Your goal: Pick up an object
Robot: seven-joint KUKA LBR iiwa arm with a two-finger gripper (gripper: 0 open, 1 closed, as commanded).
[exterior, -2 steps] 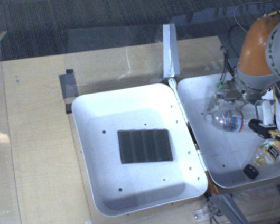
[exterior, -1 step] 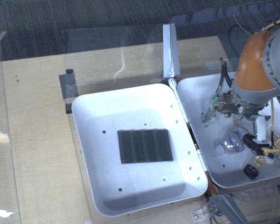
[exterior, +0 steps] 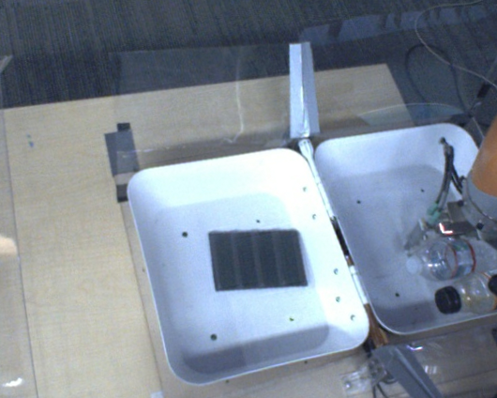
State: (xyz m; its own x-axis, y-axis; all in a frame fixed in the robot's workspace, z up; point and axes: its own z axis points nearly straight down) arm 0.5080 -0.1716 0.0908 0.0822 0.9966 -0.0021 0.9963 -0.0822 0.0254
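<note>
Lying in the right bin point(exterior: 369, 181), a clear bottle point(exterior: 466, 296) rests just below the jaws point(exterior: 440, 250).

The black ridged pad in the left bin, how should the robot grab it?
The pad lies flat in the middle of the left bin, so there is little height to pinch. Probably best to come straight down from above and close the pincer across its shorter span, on the near and far edges, which look free of the walls.

Soft even light, slight blur — faint glare
</note>
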